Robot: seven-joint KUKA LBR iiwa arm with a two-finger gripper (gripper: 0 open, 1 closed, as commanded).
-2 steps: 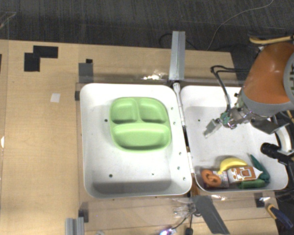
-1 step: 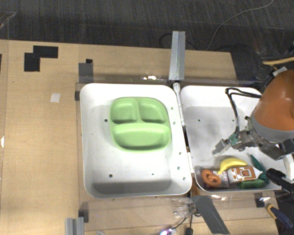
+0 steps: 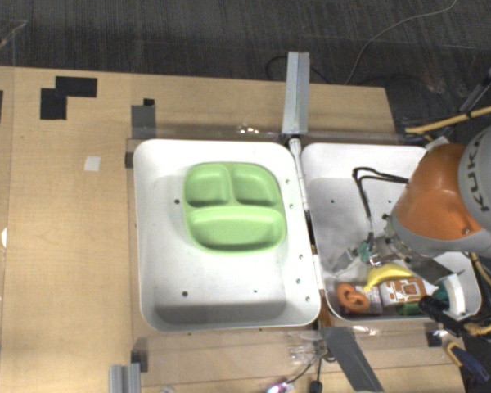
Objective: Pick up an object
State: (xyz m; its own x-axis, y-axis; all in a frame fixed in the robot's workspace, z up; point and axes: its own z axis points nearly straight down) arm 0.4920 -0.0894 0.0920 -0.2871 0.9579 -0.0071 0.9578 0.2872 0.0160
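Dark carpet runs across the top; below it, a pale wood bench [image 3: 57,244] with black patches near its left end.

Left bin [image 3: 155,293]: white, shallow, rounded corners. One green tray [image 3: 231,205] lies in its upper middle, three compartments, two small above and one long below. It sits flat, well apart from the bin walls on the left and bottom, nearer the right wall.

Grey metal post [image 3: 295,95] stands at the top of the seam between the bins.

Right bin [image 3: 335,188]: upper left floor bare white. A black cable [image 3: 362,188] loops across its upper middle. Loose things crowd the lower edge: an orange piece [image 3: 353,299] at lower left, a yellow banana-like shape [image 3: 388,277] just right of it and a little higher, a brown box [image 3: 403,293] touching below the yellow one, a white and green item [image 3: 453,293] at the far right corner.

My arm [image 3: 442,203] comes in from the right, orange band over the bin's right half. My gripper [image 3: 375,254] points down at the clutter, just above the yellow shape. My own wrist blocks the fingers; cannot tell whether the claw is released or clenched, and I see nothing between the fingers. Everything I could pick lies on a bin floor.
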